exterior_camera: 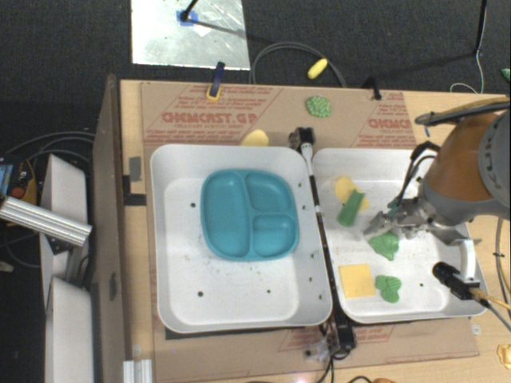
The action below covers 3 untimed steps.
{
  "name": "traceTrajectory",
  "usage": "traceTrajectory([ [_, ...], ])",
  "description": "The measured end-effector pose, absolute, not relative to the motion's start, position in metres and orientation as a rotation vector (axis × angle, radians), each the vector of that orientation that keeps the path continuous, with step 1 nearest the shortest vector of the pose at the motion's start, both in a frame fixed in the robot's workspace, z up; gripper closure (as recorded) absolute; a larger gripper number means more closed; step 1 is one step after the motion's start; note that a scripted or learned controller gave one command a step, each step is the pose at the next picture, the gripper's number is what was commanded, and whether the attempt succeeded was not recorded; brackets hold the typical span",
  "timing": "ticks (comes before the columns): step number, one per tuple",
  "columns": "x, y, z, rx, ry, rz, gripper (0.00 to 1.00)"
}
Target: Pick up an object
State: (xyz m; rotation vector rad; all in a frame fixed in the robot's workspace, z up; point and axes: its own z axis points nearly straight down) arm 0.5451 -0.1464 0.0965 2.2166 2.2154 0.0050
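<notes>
Claw (386,228) low in right bin (415,309), over green piece (386,246), finger spread unclear, arm partly cut off.

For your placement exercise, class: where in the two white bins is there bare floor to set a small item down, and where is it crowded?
Left bin: a bare strip runs all round the blue divided plate, widest along the near wall. Right bin: crowded; the gripper hangs over a green piece, with the yellow square and others close. The far right corner is bare.
</notes>
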Motion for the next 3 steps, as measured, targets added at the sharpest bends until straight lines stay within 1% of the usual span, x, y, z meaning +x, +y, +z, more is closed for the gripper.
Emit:
traceTrajectory([
  [1,0.546,-0.146,0.107,2.215,2.214,0.008,1.0],
  [2,0.546,-0.146,0.107,2.215,2.215,0.008,0.0],
  [3,0.536,-0.138,0.083,2.223,2.222,-0.001,0.0],
])
